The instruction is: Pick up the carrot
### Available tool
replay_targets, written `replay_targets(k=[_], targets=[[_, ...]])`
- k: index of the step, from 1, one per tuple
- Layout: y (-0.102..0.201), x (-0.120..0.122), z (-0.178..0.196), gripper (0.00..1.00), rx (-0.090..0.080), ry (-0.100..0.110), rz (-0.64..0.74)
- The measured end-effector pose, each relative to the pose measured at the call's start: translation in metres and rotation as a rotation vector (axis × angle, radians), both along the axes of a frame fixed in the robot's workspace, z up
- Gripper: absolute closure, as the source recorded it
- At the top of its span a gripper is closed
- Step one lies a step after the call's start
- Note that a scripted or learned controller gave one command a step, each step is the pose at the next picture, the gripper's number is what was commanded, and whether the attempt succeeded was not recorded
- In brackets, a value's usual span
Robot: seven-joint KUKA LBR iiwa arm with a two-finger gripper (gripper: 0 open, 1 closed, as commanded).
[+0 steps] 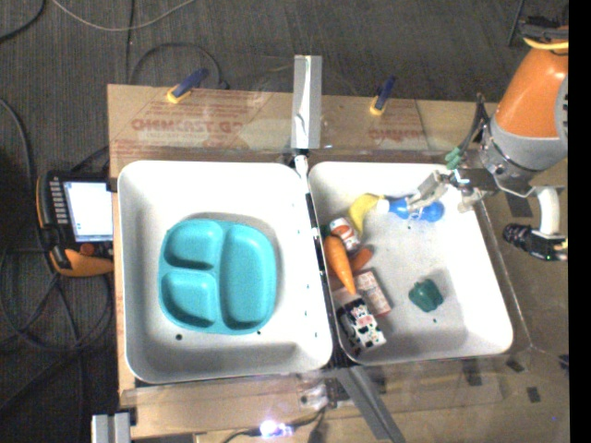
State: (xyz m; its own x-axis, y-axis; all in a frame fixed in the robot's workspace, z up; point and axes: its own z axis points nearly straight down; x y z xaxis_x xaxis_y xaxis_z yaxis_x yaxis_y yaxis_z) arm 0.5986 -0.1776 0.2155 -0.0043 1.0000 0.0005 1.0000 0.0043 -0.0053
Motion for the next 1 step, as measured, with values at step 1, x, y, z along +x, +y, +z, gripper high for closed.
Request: replay_targets(k=[1], targets=[[0.0483,-0.0692,-0.1220,0.00,-0.001,-0.005,-0.221]])
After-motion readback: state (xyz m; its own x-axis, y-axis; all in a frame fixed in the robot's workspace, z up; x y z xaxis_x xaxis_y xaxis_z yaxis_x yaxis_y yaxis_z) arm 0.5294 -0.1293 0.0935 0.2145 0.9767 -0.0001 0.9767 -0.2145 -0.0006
